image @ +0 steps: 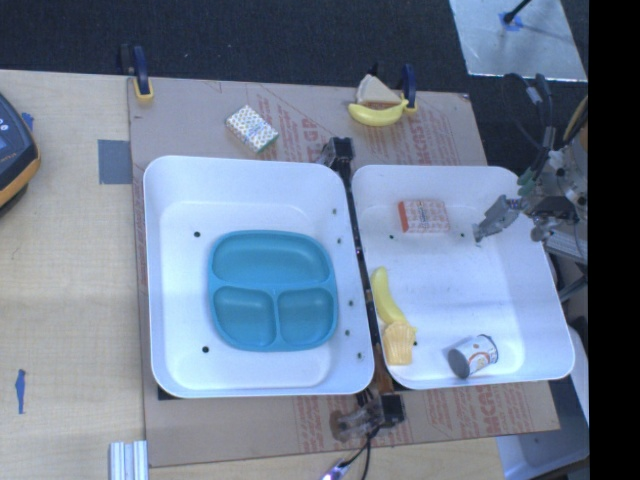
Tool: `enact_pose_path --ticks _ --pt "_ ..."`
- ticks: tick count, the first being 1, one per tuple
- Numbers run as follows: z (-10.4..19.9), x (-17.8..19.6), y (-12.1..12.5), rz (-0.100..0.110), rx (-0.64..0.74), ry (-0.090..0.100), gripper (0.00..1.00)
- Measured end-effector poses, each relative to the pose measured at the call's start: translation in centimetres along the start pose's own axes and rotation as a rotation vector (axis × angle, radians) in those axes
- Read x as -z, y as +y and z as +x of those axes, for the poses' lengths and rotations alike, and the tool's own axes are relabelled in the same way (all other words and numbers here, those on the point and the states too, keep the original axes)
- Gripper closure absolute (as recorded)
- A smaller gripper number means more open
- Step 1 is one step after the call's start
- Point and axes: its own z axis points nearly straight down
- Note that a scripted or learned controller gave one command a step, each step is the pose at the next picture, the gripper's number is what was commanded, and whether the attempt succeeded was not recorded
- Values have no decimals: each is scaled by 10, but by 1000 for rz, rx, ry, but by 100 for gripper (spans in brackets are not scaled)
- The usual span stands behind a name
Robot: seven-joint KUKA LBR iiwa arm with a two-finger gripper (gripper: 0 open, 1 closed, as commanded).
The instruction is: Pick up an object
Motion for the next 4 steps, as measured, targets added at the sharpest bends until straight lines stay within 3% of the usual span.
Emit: enact_pose_path --ticks 1,2,3,4 --pt "47 -98 38 2 2 0 0" --pt "8 -146 81 -3 -2 -1 0" --pt "57 -154 108 -2 2 0 0" --pt "63 -154 107 0 1 0 0"
